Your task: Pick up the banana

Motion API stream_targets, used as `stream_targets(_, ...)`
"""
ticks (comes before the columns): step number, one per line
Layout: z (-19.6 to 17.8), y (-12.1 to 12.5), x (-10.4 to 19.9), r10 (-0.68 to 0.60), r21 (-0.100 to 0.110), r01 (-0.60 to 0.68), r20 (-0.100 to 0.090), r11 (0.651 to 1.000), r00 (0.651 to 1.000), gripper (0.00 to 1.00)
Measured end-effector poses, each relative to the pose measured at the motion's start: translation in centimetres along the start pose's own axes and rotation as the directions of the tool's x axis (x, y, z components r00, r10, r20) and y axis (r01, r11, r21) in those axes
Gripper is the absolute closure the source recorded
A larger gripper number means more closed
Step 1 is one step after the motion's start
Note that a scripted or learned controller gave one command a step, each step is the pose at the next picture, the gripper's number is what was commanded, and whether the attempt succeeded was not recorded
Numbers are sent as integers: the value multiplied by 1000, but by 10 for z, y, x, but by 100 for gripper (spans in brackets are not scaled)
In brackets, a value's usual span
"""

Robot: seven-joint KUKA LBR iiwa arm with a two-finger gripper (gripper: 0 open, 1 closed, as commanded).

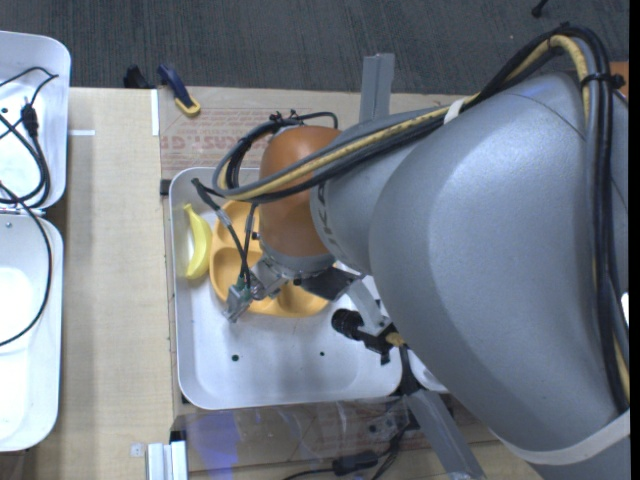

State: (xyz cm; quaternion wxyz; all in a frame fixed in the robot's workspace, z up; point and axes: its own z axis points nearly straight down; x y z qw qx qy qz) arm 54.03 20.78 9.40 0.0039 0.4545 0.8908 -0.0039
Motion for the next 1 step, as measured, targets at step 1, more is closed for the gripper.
stream_targets(1,-5,-4,0,-1,15,1,-1,1000,1000,100)
